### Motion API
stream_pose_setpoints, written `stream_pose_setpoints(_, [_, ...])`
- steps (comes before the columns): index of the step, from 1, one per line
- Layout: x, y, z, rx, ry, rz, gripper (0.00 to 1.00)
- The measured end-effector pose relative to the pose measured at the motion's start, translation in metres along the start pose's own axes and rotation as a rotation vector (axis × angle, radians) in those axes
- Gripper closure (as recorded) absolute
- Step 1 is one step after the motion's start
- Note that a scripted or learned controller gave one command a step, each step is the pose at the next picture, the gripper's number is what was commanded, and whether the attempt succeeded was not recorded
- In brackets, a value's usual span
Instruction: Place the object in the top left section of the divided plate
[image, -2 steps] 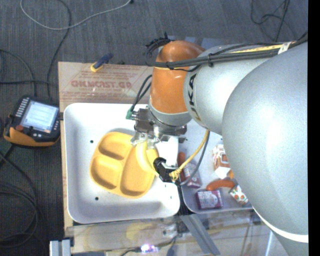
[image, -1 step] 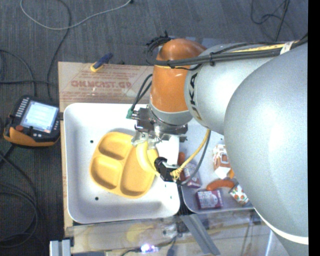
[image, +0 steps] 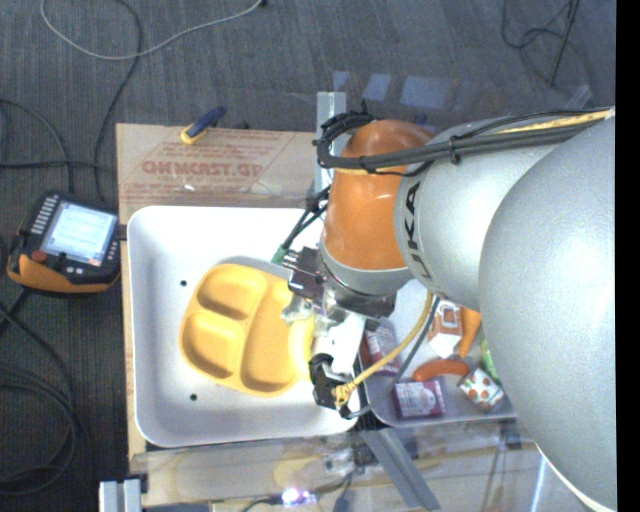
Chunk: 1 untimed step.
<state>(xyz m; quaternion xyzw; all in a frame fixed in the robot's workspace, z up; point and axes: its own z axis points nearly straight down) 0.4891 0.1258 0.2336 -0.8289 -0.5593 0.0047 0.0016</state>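
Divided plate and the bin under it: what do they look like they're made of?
Divided plate: probably molded plastic, yellow, smooth semi-gloss, with soft highlights on its rounded ridges. Left bin: likely plastic too, white, with a smooth satin look and rounded corners; coated metal can't be ruled out.

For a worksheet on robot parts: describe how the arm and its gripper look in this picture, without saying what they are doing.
The large, rounded grey arm has smooth metallic-looking shells and dark lettering on one side. A glossy orange band sits above the wrist. Black cables run along the top of the arm, and a yellow cable loops down by the wrist. The gripper is a darker assembly of black and silver parts.
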Motion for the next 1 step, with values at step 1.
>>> stream_pose_setpoints(1, [0.0865,-0.0146,0.0166,-0.001,-0.002,-0.102,1.00])
